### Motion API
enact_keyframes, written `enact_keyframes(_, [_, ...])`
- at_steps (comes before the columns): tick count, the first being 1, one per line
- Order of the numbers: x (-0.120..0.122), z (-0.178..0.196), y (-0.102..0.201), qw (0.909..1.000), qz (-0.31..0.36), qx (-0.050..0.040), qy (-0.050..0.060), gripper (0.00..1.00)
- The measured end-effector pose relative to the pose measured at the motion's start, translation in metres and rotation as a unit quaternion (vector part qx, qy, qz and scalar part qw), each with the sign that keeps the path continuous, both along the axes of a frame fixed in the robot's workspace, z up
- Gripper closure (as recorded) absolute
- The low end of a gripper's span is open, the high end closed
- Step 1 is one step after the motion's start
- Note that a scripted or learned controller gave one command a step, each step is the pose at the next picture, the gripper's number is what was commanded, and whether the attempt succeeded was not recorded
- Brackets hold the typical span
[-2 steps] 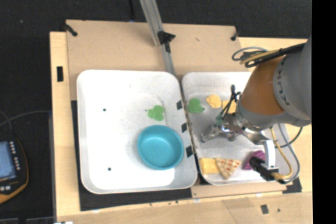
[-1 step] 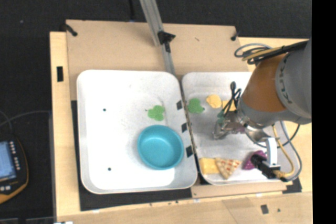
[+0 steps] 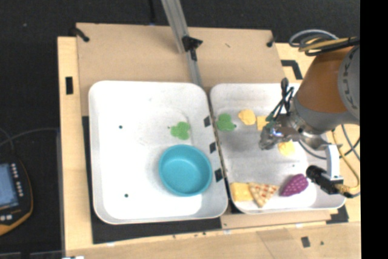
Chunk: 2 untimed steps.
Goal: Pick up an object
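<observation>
Our claw (image 3: 268, 141) is hovering low in the right bin (image 3: 242, 97), and we cannot tell how it is set. Around it we are seeing yellow pieces: one (image 3: 247, 116) up-left, one (image 3: 262, 123) just beside it, another (image 3: 286, 147) to its right. A green leafy toy (image 3: 226, 123) is lying near the divider. Along the near wall are sitting a cheese-like block (image 3: 240, 191), a pizza slice (image 3: 263, 193) and what may be purple grapes (image 3: 294, 185). In the left bin (image 3: 121, 100) are resting a blue bowl (image 3: 183, 170) and another green toy (image 3: 180, 130).
</observation>
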<state>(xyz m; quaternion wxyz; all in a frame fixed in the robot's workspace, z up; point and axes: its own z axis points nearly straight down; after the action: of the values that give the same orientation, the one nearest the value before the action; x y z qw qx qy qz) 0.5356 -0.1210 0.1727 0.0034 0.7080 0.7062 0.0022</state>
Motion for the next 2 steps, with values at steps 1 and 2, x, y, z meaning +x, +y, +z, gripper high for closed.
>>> enact_keyframes(1, [0.005,0.055,-0.012,1.0000,0.002,-0.0004,0.000,1.00])
enact_keyframes(2, [0.007,0.109,-0.013,1.0000,0.003,-0.0002,0.000,1.00])
